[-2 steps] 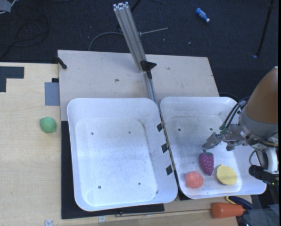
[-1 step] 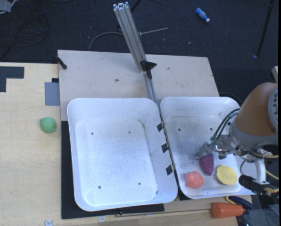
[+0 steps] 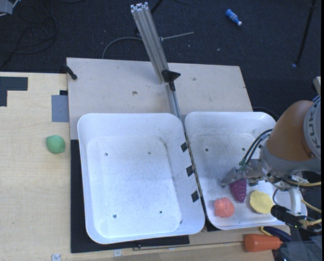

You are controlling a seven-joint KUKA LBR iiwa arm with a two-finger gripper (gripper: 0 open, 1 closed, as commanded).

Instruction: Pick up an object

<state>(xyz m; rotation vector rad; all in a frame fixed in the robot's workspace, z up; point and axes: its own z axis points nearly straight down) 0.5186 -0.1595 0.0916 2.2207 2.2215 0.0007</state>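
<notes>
My pincer (image 3: 237,179) was down inside the right bin (image 3: 222,126), low at its near right part, sitting just above or on the purple object (image 3: 238,190). Couldn't tell whether it was wide or narrow, or whether anything was gripped; wrist and cables covered it. I'd judge the purple piece was my target since the arm was lowered straight over it.

All three pickables were bunched at the near edge of that bin: purple object, orange-pink object (image 3: 224,206) just beside it toward the near edge, yellow object (image 3: 261,201) by the right wall. Tight cluster, so neighbours could get nudged in a grab.

Left bin (image 3: 97,125) was next to it, divider clips between. A green ball (image 3: 55,144) lay on the bench (image 3: 20,189) well left of both bins, outside my reach zone probably. Grasp not confirmed, lift not yet done.
</notes>
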